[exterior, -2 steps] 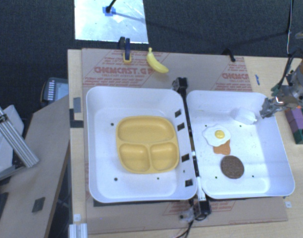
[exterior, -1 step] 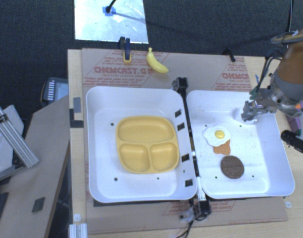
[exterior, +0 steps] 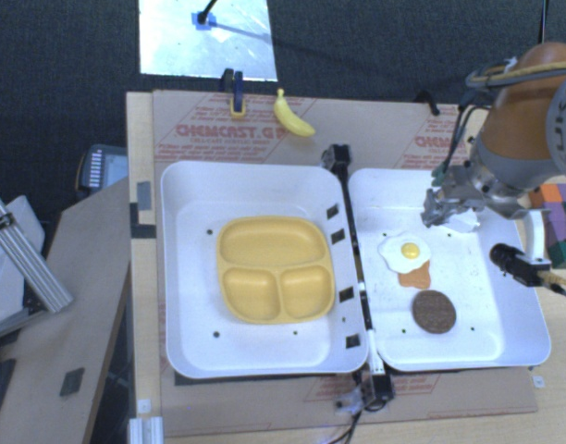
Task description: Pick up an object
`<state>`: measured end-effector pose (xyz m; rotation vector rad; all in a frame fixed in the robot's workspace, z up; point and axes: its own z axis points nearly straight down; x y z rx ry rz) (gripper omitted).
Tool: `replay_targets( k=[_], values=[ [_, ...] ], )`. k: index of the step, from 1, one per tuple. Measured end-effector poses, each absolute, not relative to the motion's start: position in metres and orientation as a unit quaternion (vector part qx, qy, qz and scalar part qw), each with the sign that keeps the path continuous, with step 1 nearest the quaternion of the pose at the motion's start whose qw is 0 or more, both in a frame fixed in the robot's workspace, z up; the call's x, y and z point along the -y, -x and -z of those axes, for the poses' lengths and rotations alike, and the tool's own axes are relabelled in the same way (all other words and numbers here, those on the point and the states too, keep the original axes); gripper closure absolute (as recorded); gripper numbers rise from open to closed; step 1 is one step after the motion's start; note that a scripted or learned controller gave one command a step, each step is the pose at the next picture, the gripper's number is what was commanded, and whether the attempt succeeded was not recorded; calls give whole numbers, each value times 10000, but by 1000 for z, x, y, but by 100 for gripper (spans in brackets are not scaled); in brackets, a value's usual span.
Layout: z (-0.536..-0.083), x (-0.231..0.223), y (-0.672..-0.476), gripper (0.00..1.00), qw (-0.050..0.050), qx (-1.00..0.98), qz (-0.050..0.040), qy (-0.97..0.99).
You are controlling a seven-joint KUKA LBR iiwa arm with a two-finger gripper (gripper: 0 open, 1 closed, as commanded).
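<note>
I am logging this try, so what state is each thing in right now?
Yellow three-compartment plastic tray: flat in the left white bin, nothing in it.
Toy fried egg: flat in the right white bin.
Round brown patty: flat, below the egg.
Yellow toy banana: on the board behind the bins.
Claw: low above the right bin.

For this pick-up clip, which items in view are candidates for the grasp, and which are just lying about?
Belongs to the job:
- gripper, over the right bin
- fried egg
- orange piece touching the egg
- brown patty

Just lying about:
- yellow divided tray in the left bin
- banana on the board behind the bins
</note>
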<state>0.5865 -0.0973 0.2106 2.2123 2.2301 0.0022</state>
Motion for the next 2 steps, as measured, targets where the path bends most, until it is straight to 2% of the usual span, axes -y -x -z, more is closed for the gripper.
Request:
replay_targets(
  k=[1,2],
  values=[
    [-224,43,-581,100,3,-7103,-11,-7039],
    [-229,-15,-588,100,3,-7108,-17,-7034]
  ],
)
